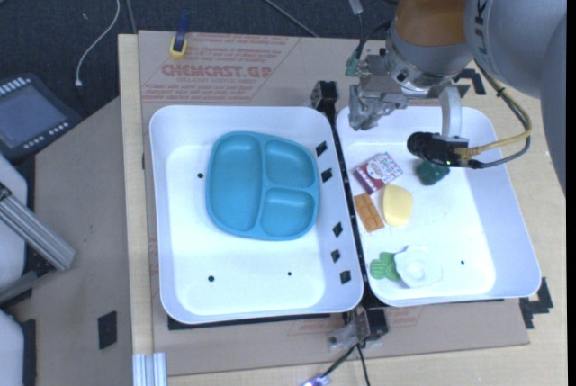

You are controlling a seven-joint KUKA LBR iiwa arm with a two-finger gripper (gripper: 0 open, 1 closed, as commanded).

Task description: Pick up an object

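My gripper hangs over the far left corner of the right bin, its grey fingers pointing down with nothing visibly between them. Just below it lie a red-and-white packet, an orange-brown bar and a pale yellow lemon-like piece. A dark green item sits to the right of the packet, partly under a black part of the arm. A small green piece and a white piece rest near the bin's front edge.
The left bin holds a blue divided plate. The divider between the bins carries black clips. Cables trail from the arm over the right bin's far side. Cardboard lies under both bins.
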